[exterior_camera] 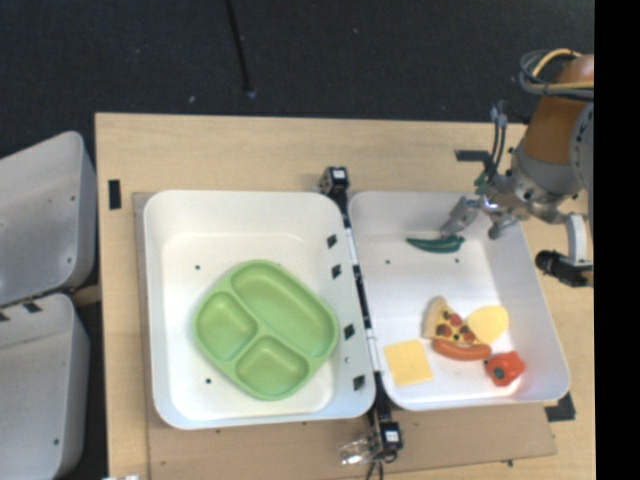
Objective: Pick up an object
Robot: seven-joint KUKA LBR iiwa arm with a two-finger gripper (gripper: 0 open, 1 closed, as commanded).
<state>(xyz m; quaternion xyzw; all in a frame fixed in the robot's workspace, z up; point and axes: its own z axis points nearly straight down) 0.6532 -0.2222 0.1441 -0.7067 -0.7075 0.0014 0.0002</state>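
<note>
The right bin [520,268] holds several toy foods. A dark green pod [435,243] lies near its back wall. Toward the front sit a pizza slice [446,322], a round yellow piece [490,320], a red sausage [461,349], a yellow cheese square [408,362] and a small red pepper [506,368]. My gripper [477,222] hangs over the bin's back right part, open, with nothing between its fingers. Its left finger [457,216] is just above and right of the green pod.
The left bin [170,258] holds a light green divided plate [265,328]. A ridge with black clips [352,268] separates the two bins. The grey arm with its orange band [552,128] comes in from the right above the bench edge.
</note>
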